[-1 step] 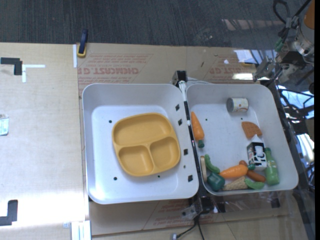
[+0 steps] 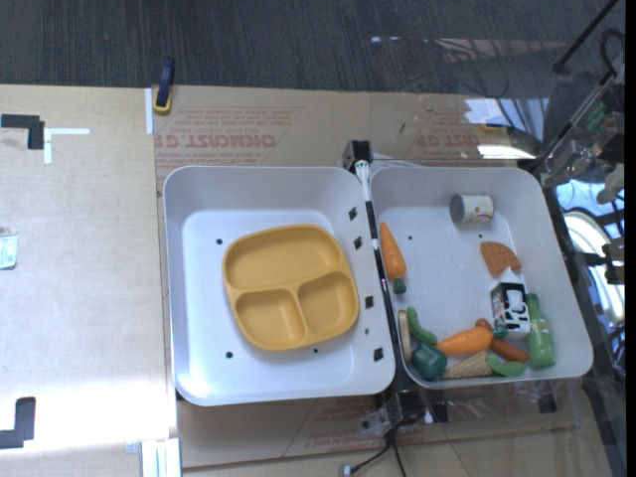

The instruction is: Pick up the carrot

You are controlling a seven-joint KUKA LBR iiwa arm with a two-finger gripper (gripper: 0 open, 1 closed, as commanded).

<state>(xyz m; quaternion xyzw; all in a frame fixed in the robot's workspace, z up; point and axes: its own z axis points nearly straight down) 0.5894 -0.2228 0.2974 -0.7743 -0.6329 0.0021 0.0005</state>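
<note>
An orange carrot (image 2: 393,250) with a small green top lies along the left wall of the right bin (image 2: 556,266), pointing away from the camera. A second orange carrot (image 2: 465,342) lies crosswise in the pile at that bin's front. A smaller orange piece (image 2: 508,349) rests just right of it, partly under other items.
The left bin (image 2: 189,266) holds a yellow divided plate (image 2: 290,286). In the right bin are a small grey can (image 2: 471,208), an orange wedge (image 2: 500,257), a black-and-white box (image 2: 511,309), a green bottle (image 2: 539,336) and dark green vegetables (image 2: 427,361).
</note>
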